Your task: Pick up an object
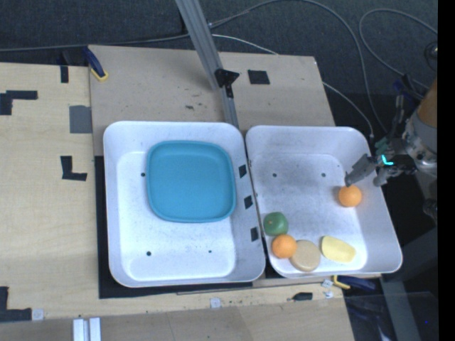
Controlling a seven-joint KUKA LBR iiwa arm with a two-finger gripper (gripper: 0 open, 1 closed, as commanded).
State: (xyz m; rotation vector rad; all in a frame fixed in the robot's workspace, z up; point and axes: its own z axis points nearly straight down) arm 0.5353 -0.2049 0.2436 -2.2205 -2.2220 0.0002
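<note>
Sitting just below the gripper [365,170], whose finger state I cannot tell, is a small round orange ball [349,196].

One fixed camera looked down at a slant from above the bench [43,212]; both white bins [121,212] sat mid-frame, fairly distant; the arm [426,130] entered from the right.
</note>
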